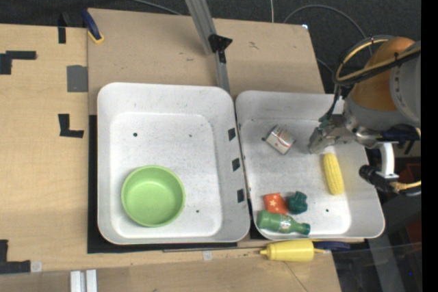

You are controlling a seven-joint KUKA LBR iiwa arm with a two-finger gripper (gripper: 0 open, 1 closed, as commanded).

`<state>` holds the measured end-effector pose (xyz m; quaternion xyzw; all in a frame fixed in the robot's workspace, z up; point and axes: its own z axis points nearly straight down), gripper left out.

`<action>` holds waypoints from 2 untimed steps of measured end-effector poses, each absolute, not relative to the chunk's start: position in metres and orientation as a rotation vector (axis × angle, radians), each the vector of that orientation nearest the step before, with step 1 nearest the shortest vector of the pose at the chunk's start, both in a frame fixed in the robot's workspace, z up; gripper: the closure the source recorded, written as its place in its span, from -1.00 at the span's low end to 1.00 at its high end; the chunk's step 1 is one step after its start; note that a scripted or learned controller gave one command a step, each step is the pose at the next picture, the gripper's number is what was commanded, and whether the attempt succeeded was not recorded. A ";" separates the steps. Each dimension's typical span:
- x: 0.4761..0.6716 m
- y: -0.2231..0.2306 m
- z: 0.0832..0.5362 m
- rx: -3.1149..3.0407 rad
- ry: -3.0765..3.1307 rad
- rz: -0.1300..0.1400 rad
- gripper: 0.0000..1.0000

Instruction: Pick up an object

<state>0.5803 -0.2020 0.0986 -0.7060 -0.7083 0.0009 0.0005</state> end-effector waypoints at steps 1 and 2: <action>0.589 -0.203 0.158 -2.222 -2.226 -0.002 1.00; 0.594 -0.210 0.204 -2.223 -2.226 -0.002 1.00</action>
